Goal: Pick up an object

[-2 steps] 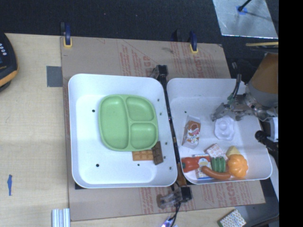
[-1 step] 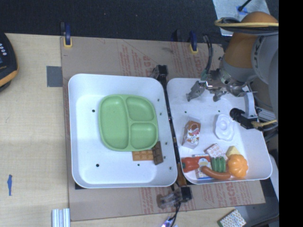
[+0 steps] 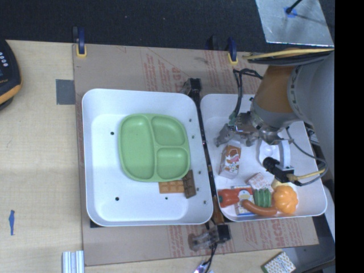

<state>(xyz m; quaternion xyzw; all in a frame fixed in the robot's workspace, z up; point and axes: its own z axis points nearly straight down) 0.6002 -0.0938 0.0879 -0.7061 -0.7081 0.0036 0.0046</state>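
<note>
Clearly the reach is underway: the claw point(image 3: 229, 134) hangs low in the right bin point(image 3: 211, 108), its fingers spread and gripping nothing, just above a small snack packet point(image 3: 231, 160). Next it likely needs to descend squarely over the packet and clamp.

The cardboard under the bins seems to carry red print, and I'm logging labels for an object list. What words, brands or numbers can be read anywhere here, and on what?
No text here reads clearly.
Cardboard sheet: faint red print in slanted lines, too blurred to read.
Small packet in the right bin: red-and-white picture label, too small to read.
Card by the orange pumpkin: pink marks, unreadable.
Black device at the left edge: buttons, nothing legible.
</note>
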